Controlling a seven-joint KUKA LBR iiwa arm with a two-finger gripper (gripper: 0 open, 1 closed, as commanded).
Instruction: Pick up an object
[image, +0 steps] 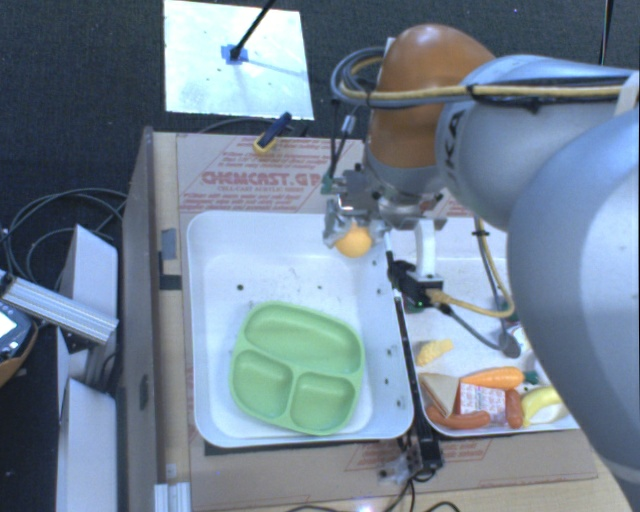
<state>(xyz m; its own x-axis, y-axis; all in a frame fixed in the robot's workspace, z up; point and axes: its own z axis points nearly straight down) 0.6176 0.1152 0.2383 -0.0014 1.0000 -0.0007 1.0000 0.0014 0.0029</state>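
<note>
My gripper (352, 232) hangs over the far right part of the left bin (215, 300), above its floor. A small round orange-yellow object (354, 243) sits between the fingers, lifted clear of the bin. The big grey arm with its orange band reaches in from the right and hides much of the right bin. In the left bin's near half lies a green divided tray (297, 368).
The right bin (455, 270) holds several toy foods at its near end: a yellow corn piece (434, 351), a carrot (492, 378), a sandwich wedge (462, 397), a sausage (460, 421) and a banana (541, 403). A divider wall (398, 340) separates the bins.
</note>
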